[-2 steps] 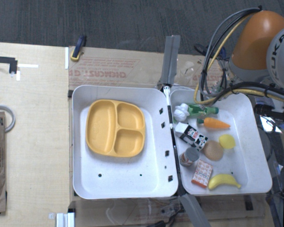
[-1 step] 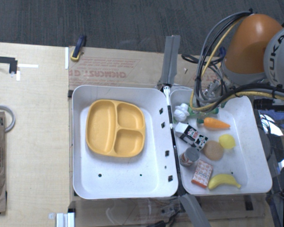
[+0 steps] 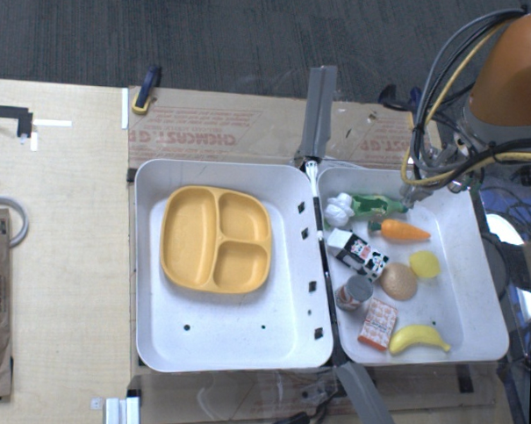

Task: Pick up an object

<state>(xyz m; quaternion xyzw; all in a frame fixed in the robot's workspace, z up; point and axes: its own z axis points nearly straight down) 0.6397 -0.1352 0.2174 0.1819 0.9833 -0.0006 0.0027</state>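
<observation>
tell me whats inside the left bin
The left bin holds one yellow divided plate with three compartments, nothing visible in them. Whatever lies beneath the plate is covered.

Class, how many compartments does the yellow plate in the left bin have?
3: the yellow plate has one long compartment along its left side, one at upper right, one at lower right.

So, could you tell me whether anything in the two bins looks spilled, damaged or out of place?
Nothing stands out. The yellow divided plate lies flat in the left bin; the carrot, banana and other items lie loose but intact in the right bin.
</observation>
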